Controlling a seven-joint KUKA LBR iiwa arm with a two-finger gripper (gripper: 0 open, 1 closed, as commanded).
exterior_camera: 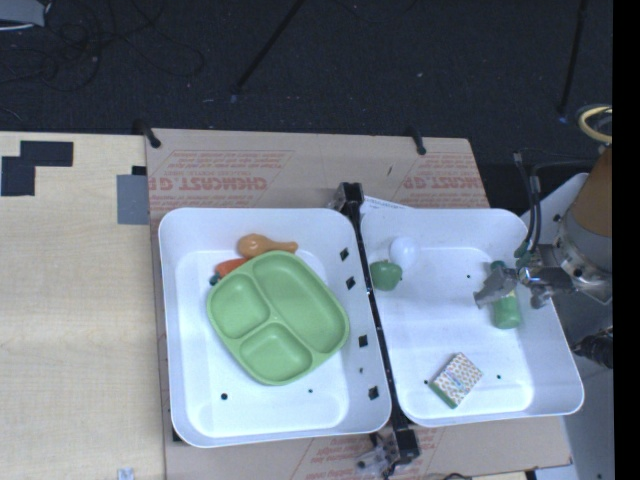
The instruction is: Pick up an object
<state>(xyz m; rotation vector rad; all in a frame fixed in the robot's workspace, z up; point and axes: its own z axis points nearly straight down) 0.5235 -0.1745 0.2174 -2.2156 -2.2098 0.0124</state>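
My gripper [512,286] hangs over the right side of the right bin [480,408], coming off the grey arm at the right edge. Directly under it, or just in front of it, is a small green block [508,314]; whether the two touch is unclear. A green round object [385,274] lies by the bin's left wall with a white round object [402,250] beside it. A patterned small box [457,379] lies near the front of the same bin.
The left bin [190,388] holds a green divided plate [276,316], and an orange object [262,246] with a red piece pokes out behind it. A black divider [366,308] separates the bins. Cardboard lies under both.
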